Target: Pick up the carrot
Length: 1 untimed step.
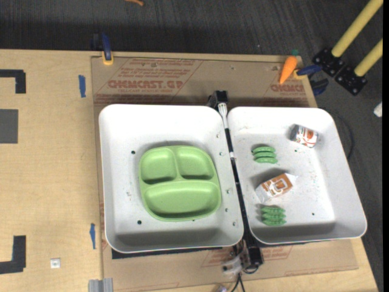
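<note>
Cardboard-topped bench (55, 163) is sitting on dark carpet (243, 11) - orange, tapered carrot (287, 72) is lying slanted behind the right bin (340, 181). Gripper state - can't tell.

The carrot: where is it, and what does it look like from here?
The carrot is a small orange toy with a green top, smooth like plastic. It lies outside both bins, on the brown board behind the right bin, near that board's far right corner. It is tilted, green end away from the camera. A blue clamp sits just to its right; whether they touch is unclear.
</note>
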Available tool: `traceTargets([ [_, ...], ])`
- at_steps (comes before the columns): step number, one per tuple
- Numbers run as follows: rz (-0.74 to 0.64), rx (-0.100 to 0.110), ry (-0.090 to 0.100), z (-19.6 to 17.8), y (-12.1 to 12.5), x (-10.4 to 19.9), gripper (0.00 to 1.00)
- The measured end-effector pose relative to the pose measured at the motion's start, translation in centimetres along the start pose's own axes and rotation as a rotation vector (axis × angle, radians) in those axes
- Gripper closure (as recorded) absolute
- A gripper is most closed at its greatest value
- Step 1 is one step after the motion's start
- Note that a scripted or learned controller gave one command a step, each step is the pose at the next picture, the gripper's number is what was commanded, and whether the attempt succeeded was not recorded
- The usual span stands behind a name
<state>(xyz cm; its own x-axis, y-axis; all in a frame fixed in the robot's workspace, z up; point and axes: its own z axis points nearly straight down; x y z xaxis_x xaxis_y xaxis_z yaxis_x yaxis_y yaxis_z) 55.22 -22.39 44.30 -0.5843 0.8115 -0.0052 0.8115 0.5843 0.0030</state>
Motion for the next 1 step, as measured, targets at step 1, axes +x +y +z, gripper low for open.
traceTargets([
  [1,0.077,0.002,0.004,9.83,2.81,2.16,0.0],
])
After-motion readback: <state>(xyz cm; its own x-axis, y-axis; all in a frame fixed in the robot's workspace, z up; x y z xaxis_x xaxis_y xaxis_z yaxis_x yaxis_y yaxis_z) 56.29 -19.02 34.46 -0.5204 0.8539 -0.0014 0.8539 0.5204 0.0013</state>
